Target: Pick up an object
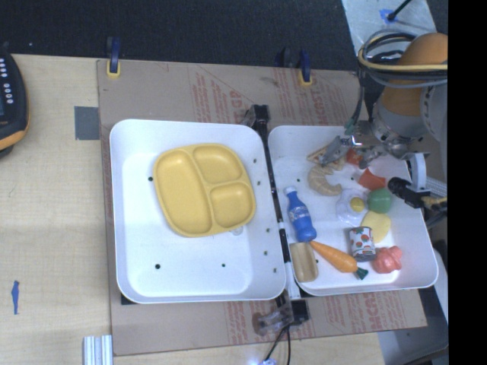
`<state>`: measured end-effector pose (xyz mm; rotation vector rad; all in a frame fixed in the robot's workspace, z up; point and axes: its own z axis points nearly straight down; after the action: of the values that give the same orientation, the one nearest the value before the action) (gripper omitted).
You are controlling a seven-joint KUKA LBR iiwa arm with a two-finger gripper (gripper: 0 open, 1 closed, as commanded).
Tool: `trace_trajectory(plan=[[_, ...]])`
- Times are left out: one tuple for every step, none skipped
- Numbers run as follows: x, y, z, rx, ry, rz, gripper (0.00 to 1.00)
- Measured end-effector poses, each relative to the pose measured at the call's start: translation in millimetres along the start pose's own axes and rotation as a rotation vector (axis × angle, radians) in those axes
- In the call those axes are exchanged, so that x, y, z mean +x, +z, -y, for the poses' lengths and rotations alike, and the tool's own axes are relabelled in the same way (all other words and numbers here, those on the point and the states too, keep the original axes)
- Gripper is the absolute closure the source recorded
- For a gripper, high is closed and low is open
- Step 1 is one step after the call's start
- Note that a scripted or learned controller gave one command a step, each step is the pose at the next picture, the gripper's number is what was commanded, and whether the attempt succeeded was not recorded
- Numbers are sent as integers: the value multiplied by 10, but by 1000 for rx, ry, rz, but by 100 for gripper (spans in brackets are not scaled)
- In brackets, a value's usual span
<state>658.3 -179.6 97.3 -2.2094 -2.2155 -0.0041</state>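
My gripper point(348, 154) hangs over the far part of the right bin point(411, 280), its fingers spread open. A small orange-red piece point(353, 157) lies under the gap between them, not gripped. Just in front lie a tan curved pastry point(326, 181) and a red wedge point(371, 179). Farther forward are a green ball point(379, 201), a yellow lemon-like piece point(377, 225), a small printed can point(361, 242), a carrot point(333, 256), a red lumpy toy point(388, 259), a blue bottle point(300, 215) and a tan wooden block point(303, 262).
The left bin point(137, 272) holds a yellow divided plate point(204, 188). A clear plastic piece point(350, 206) lies mid right bin. The arm's grey body point(415, 90) looms over the right bin's far right corner. A dark device point(11, 97) sits at the bench's left edge.
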Motion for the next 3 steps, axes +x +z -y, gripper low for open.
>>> trace_trajectory(plan=[[87,3,7,-5,1,12,0],[137,54,28,1,-2,11,0],[195,53,23,0,-3,10,0]])
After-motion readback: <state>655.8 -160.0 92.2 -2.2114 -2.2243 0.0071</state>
